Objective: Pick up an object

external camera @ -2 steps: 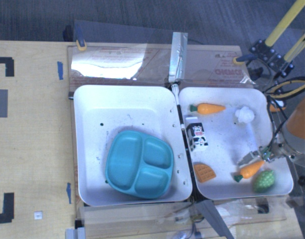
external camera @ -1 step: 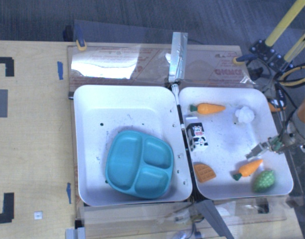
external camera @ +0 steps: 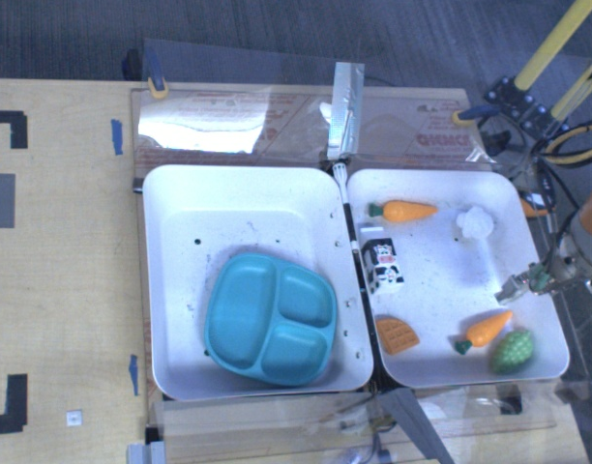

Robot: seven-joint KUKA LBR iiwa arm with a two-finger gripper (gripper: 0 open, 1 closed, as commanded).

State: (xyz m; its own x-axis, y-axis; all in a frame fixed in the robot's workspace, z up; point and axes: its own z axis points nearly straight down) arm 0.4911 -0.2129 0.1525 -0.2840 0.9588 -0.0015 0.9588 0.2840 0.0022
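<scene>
The right bin (external camera: 441, 249) holds several toys. An orange carrot (external camera: 404, 211) lies at its back, with a white crumpled piece (external camera: 475, 223) to the right of it. A small black-and-white figure (external camera: 383, 264) sits by the left wall. At the front lie a flat orange piece (external camera: 397, 335), a second carrot (external camera: 488, 329) and a green knobbly fruit (external camera: 514, 350). My gripper (external camera: 524, 286) reaches in over the bin's right rim, small and partly cut off. It hangs just above and behind the second carrot, with nothing visibly held.
The left bin (external camera: 170, 211) holds a blue divided plate (external camera: 272, 317) at its front. A metal bracket (external camera: 345, 109) stands behind the wall between the bins. Cables and yellow struts (external camera: 557, 37) crowd the back right.
</scene>
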